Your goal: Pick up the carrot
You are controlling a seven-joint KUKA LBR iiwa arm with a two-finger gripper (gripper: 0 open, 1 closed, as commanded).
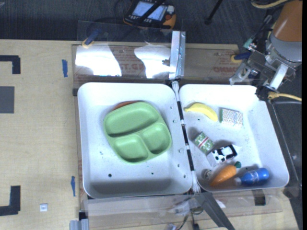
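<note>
The carrot (224, 174) sits at the right bin's (268, 123) near edge, touching a blue bottle (254, 176); the claw (266, 80) hangs over the far corner, grip state hard to tell.

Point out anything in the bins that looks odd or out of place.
The green divided plate lies askew in the left bin, with something orange peeking from under its far rim. The carrot lies in the right bin.

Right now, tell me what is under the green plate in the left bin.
An orange-red sliver peeks out from under the far edge of the green plate. The plate hides the rest, so what it is cannot be told. Around it, the left bin floor shows white.
</note>
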